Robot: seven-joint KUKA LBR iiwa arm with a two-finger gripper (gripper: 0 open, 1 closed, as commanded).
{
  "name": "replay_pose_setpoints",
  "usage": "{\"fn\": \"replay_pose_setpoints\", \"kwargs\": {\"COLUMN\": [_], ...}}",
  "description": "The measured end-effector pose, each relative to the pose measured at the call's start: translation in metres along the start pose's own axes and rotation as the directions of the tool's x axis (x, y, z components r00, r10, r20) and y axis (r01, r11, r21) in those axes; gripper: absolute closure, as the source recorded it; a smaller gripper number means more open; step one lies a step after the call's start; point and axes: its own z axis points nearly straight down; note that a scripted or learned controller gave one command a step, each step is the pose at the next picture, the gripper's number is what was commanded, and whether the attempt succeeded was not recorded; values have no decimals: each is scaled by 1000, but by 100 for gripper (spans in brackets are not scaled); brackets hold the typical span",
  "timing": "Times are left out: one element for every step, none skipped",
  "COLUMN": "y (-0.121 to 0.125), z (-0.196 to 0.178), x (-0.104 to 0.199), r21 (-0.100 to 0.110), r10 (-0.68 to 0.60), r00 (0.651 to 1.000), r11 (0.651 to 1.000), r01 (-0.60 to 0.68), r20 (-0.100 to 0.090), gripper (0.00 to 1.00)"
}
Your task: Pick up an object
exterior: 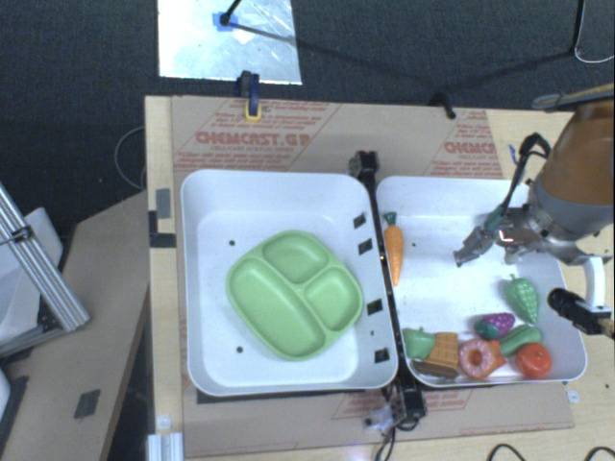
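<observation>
The right bin (432, 214) holds several toy foods. An orange carrot (392, 245) lies along its left wall. A green leafy piece (524, 299) sits near the right wall. Along the front lie a green pepper (418, 341), a brown waffle (443, 353), a pink donut (476, 357), purple grapes (495, 325), a green cucumber (520, 337) and a red tomato (534, 358). My gripper (473, 250) hangs over the bin's bare middle, right of the carrot and up-left of the leafy piece. I see nothing in it.
The left bin (207, 219) holds a light green divided plate (293, 294). A black clamp bar (380, 277) runs between the bins. The grey and orange arm (577, 176) covers the right bin's far right corner.
</observation>
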Motion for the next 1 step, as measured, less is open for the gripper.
{"fn": "replay_pose_setpoints", "kwargs": {"y": [-3], "z": [61], "x": [5], "r21": [1], "r10": [1], "r00": [1000], "r11": [1000], "r01": [-1], "r20": [0], "gripper": [0]}}
